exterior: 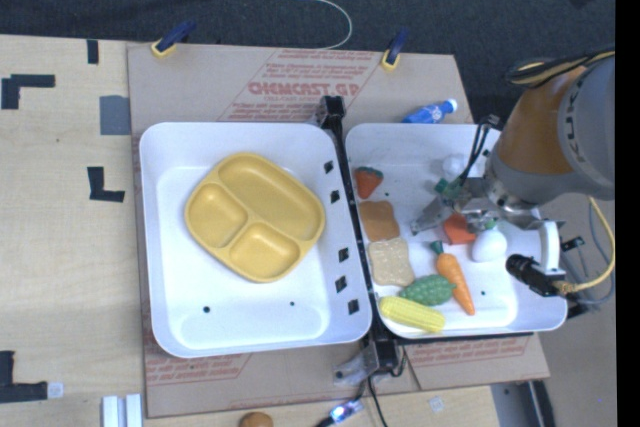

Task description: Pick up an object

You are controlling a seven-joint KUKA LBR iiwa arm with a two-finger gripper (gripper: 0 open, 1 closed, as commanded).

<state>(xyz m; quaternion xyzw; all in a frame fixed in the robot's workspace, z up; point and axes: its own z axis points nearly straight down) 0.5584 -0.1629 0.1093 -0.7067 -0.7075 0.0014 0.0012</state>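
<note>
Camera view: gripper (447,205) low in right bin (420,143), centre-right of frame
Fingers: cannot tell whether open or closed
Beside it: orange-red piece (458,232)

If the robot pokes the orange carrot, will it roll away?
Probably a little. The carrot looks round and smooth, so a push could roll it sideways, but its tapered shape would likely make it curve. It looks like a stiff toy, so it shouldn't bend. The green veggie beside it might stop it.

Toy foods (412,267) lie scattered in the right bin (530,315).
</note>
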